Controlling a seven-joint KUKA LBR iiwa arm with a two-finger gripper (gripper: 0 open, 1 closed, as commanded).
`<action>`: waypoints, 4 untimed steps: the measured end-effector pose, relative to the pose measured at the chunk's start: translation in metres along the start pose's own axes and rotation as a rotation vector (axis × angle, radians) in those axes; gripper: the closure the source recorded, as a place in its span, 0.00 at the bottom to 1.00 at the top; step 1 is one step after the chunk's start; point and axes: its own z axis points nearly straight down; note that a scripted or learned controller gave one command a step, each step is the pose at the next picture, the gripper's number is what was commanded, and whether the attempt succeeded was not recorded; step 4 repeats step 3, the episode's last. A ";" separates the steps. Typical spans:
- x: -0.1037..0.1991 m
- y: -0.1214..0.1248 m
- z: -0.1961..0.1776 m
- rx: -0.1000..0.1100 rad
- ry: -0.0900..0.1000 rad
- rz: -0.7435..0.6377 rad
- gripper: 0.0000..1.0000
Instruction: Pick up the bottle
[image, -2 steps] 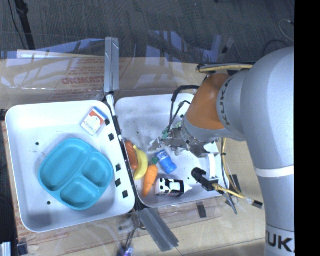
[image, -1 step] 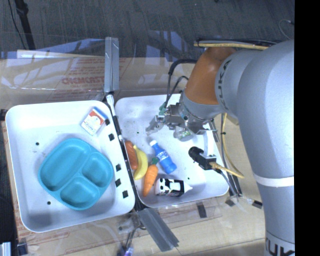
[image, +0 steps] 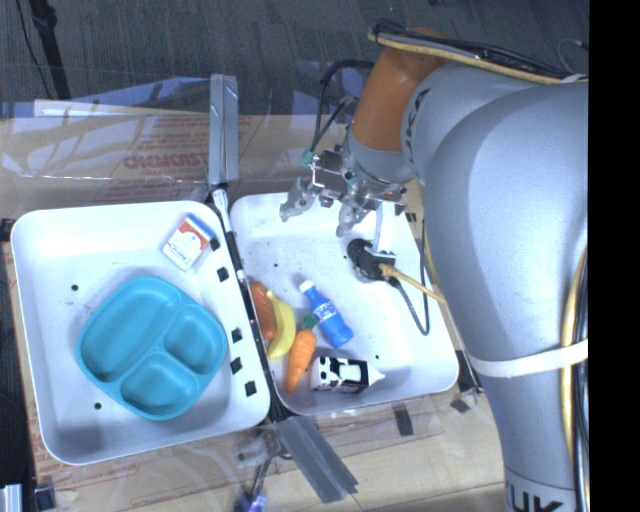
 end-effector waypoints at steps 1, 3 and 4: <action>-0.043 -0.103 0.102 0.003 0.001 -0.269 0.00; -0.048 -0.085 -0.017 -0.002 0.000 -0.292 1.00; -0.048 -0.085 -0.017 -0.002 0.000 -0.292 1.00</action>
